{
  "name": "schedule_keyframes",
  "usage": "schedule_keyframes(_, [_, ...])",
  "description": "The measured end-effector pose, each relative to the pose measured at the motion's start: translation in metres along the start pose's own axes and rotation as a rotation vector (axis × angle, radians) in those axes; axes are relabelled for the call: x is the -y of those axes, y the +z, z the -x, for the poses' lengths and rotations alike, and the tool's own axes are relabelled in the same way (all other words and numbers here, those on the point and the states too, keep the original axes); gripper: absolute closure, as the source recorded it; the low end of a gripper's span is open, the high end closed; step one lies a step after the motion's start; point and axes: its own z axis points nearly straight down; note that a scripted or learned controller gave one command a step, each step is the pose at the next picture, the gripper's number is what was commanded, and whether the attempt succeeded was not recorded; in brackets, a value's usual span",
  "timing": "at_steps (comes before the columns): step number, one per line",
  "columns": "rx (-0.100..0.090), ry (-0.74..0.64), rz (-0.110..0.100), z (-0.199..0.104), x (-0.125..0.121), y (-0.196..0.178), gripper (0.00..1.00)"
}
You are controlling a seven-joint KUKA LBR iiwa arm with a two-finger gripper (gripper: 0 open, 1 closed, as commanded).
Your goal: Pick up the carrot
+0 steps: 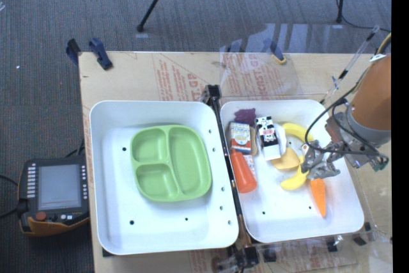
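Note:
The carrot (318,197) is orange and tapered. It lies in the right white bin (281,230), near that bin's right side, with its thick end toward the back and its tip toward the front. My gripper (321,165) hangs just behind the carrot's thick end, at or barely above it. Nothing shows the carrot lifted off the bin floor. The grey wrist and the orange band come in from the right edge of the camera view.
Close left of the gripper lie a yellow banana (293,183), a yellow wedge (285,160) and a second banana (295,130). Farther left are a white carton (268,136), a snack box (240,137), a purple item (244,116) and an orange bottle (243,172). The left bin holds a green divided plate (171,161).

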Motion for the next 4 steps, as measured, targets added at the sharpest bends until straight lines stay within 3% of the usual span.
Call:
schedule_keyframes(1, [-0.004,0.001,0.004,-0.001,-0.001,0.002,0.00])
schedule_keyframes(2, [-0.007,0.088,0.006,-0.026,-0.005,0.071,0.00])
schedule_keyframes(3, [-0.006,0.085,0.009,-0.023,-0.007,0.063,1.00])
schedule_keyframes(4, [0.004,0.212,-0.002,0.013,-0.019,-0.043,1.00])
